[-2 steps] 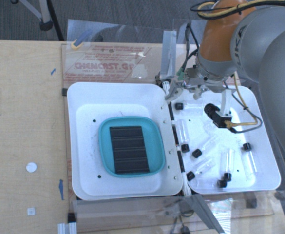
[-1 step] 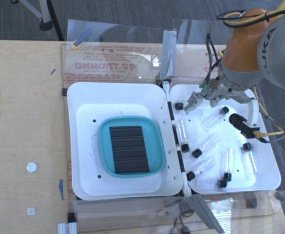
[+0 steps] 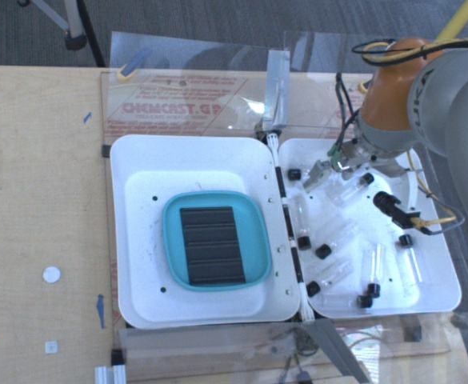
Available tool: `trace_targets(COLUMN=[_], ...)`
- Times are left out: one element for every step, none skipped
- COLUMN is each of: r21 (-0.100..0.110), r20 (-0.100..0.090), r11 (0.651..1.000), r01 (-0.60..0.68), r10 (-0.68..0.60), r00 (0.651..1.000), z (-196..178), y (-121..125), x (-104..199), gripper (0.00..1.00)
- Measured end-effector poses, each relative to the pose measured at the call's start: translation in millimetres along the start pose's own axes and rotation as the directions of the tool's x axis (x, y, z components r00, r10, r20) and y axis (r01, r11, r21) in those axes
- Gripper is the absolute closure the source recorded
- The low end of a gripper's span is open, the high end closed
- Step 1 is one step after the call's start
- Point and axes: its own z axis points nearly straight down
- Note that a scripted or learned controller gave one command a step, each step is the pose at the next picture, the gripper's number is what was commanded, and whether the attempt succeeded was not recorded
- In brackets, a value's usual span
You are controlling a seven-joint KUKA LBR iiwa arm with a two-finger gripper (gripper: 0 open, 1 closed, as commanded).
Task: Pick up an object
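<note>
1. Locate the arm (image 3: 426,94). It enters from the right of the camera view, and you will see the orange band above its wrist over the far edge of the right bin (image 3: 448,293).

2. Locate the pincer (image 3: 323,172). It sits low over the far left part of the right bin, near the wall that divides the two bins. You cannot tell from this view whether the pincer is spread or pressed together, and you see nothing pinched in it.

3. Locate the task's things. The clear vials (image 3: 336,273) with black caps lie scattered across the floor of the right bin, most of them on their sides. One black cap (image 3: 294,174) lies just beside the pincer on its left. Other vials lie in the middle of the bin and along its near edge, well apart from the pincer.

4. Check the left bin (image 3: 138,214). It holds a teal tray (image 3: 174,224) near its centre, and a dark ribbed insert (image 3: 211,245) lies flat inside that tray.

5. Check the worktop (image 3: 34,174). A small white disc (image 3: 51,275) rests on it to the left of the bins, well apart from them. A clear sheet (image 3: 170,106) with red lettering lies behind the left bin
</note>
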Motion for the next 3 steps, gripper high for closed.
trace_targets(r21=[-0.003, 0.0, -0.001], r20=[0.004, -0.002, -0.001], r11=[1.0, 0.99, 0.932], r01=[0.002, 0.141, 0.362], r10=[-0.002, -0.141, -0.362], r00=[1.0, 0.99, 0.932], z=[-12, -41, -22], y=[1, -45, -79], x=[0, -7, -27], gripper=[1.0, 1.0, 1.0])
